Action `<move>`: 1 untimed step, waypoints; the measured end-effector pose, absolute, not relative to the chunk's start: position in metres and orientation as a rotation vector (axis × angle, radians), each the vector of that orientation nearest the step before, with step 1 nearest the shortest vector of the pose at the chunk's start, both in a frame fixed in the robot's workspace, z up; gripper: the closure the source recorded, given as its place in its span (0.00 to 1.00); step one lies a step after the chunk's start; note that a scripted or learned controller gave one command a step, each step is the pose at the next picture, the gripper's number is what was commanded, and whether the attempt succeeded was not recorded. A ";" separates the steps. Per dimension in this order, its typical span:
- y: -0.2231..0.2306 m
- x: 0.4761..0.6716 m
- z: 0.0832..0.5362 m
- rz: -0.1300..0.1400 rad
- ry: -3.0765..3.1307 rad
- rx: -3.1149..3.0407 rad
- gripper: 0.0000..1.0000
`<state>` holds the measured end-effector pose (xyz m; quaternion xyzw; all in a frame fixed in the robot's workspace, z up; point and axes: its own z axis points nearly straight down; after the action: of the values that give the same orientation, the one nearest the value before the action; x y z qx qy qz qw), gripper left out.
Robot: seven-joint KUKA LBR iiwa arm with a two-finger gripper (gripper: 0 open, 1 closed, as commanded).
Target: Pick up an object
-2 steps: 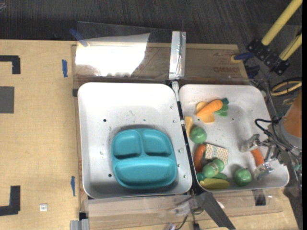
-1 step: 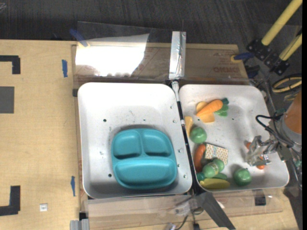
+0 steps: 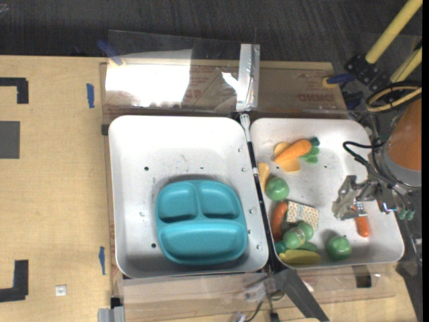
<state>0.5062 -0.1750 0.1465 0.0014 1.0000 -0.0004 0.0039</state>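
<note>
My gripper (image 3: 344, 201) hangs over the right part of the right bin (image 3: 335, 129), with the orange-banded arm behind it at the right edge. A small orange-red toy (image 3: 362, 227) lies just to the right of and below the gripper. A green apple (image 3: 339, 247) sits in front of it. Further left lie a carrot (image 3: 293, 151), a round green piece (image 3: 277, 189), a patterned cracker-like piece (image 3: 302, 214), an orange-red piece (image 3: 278, 220), another green toy (image 3: 295, 236) and a yellow banana (image 3: 301, 255). Nothing is visibly held.
The left bin (image 3: 127, 146) holds a teal divided plate (image 3: 200, 221) at its front. A clear plastic sheet (image 3: 174, 72) lies behind the bins. Cables and a yellow bar (image 3: 395, 22) stand at the back right. The wooden bench (image 3: 47, 180) stretches left.
</note>
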 end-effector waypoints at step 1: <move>-0.218 0.525 0.286 -0.008 3.124 -0.185 1.00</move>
<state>0.5248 -0.2185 0.2858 -0.0591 0.9982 -0.0026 0.0061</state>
